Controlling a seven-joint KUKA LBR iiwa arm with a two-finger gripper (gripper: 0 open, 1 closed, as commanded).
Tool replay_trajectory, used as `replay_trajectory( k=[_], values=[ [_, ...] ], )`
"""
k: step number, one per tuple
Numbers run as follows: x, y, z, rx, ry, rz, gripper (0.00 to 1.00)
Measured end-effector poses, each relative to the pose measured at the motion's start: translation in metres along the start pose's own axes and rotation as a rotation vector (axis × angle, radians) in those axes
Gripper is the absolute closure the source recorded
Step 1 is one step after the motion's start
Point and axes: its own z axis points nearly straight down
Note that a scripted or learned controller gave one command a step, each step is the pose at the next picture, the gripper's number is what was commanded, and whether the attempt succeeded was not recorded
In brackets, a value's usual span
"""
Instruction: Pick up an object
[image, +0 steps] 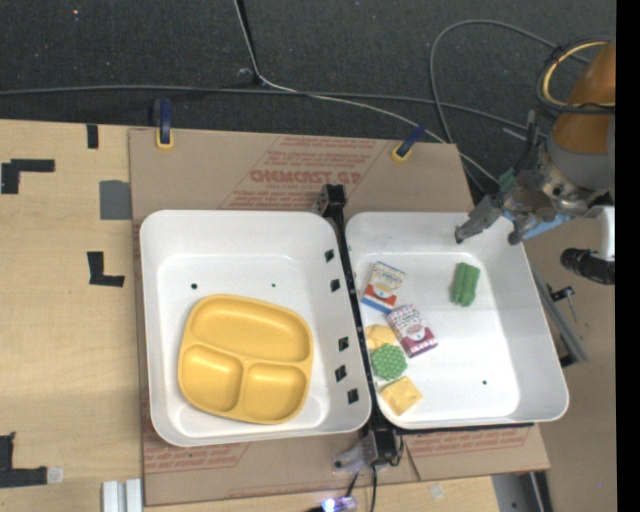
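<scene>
The right bin (535, 340) holds a group of small objects, any of which may serve as the object to be picked. A green block (465, 283) lies alone on the bin floor toward the far right portion, well apart from the others. A small packet in white, red and blue (383, 283) lies near the bin's left wall. Just below it, a purple and white packet (411, 329) sits tilted. Beside that, against the left wall, a round green piece (388, 361) rests on or against a yellow piece (377, 338), and a yellow wedge (401, 397) lies nearest the front wall. All these objects rest on the bin floor; none is lifted.

The gripper (492, 222) is positioned above the far right corner of the right bin, over its rim. Two dark fingers (472, 228) are spread apart, with nothing between them. It is near the green block but not touching it.

The left bin (160, 300) contains a yellow divided plate (245, 357) with three compartments, lying flat toward the front.

Both bins stand side by side on a cardboard sheet (290, 170) with red print, held by clamps (163, 122) at the far edge. Black cables (300, 90) run across the dark surface behind.
</scene>
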Motion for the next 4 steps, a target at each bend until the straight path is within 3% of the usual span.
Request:
replay_trajectory(
  k=[1, 3, 4],
  values=[
    [0.001, 0.003, -0.009, -0.013, -0.003, -0.004, 0.0],
    [0.007, -0.003, 0.099, -0.008, -0.002, -0.004, 0.0],
    [0.006, 0.0, 0.129, -0.02, -0.01, -0.004, 0.0]
  ],
)
